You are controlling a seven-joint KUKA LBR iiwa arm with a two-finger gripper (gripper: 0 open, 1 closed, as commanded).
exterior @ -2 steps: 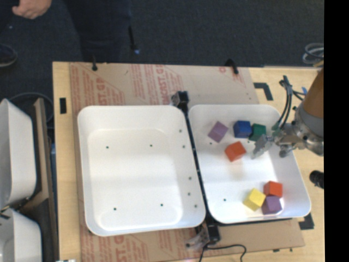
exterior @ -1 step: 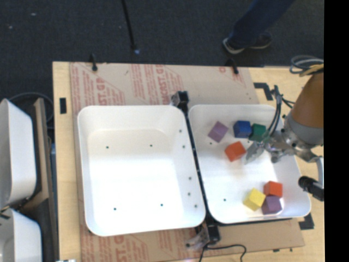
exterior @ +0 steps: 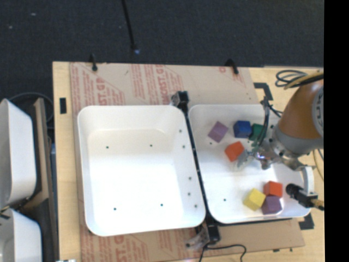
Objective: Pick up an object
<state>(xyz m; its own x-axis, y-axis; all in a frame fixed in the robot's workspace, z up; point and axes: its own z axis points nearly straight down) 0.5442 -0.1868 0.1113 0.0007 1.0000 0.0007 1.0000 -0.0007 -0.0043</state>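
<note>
- Orange block (exterior: 234, 150) lies in the right bin (exterior: 229, 209), just beside the gripper (exterior: 256, 158), which hangs low next to it; whether the pincer is spread or closed, I cannot tell, and nothing shows between its tips.
- Risk, as I judge it: a descent slightly off centre could nudge this block away, or catch the green block (exterior: 256, 131) near the wrist.
- Blocks look like matte, soft-edged cubes: purple block (exterior: 218, 131), blue block (exterior: 242, 128), yellow block (exterior: 254, 199). Both bins are smooth white plastic; the left bin (exterior: 87, 146) has rounded corners.

Even overhead light is washing out both white bins (exterior: 87, 125); the dark floor (exterior: 65, 21) is showing grain, and edges are appearing soft.
</note>
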